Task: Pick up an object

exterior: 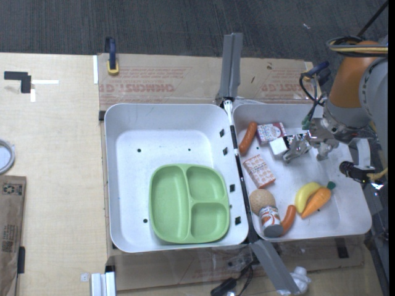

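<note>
- A green divided plate point(189, 203) sits at the left bin's point(117, 165) front edge.
- Toy food crowds the right bin point(345, 227); a white block point(278, 146) lies near its back edge.
- The gripper point(296, 150) hovers just beside the block; finger state unclear. Centring over it before descending looks wise.

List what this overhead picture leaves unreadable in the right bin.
- Gripper: fingers too small and cluttered to tell whether they grip the white block.
- Printed cards: text too small.
- Can: label blurred, partly covered by the brown ball.
- Arm: cut off by the right edge.
</note>
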{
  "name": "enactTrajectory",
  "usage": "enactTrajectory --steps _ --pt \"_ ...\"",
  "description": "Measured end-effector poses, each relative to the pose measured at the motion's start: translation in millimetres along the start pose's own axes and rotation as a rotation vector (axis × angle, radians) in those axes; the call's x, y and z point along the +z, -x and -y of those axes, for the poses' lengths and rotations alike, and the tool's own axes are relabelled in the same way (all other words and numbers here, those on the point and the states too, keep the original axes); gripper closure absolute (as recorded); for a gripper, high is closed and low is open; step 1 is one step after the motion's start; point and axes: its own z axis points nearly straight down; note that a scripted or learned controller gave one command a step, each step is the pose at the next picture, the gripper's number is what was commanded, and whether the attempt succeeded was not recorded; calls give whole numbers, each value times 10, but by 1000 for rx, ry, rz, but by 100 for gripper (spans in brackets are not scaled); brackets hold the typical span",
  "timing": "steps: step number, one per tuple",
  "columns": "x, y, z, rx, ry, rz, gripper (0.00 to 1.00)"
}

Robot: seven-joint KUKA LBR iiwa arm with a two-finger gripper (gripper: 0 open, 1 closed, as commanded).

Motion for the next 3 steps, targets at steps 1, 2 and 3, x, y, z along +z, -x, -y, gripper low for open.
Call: enactTrajectory --steps 1,2,3 --pt "18 76 2 19 0 -16 0" --pt "20 81 0 21 2 -15 0" --pt "-147 92 -114 33 73 1 100"
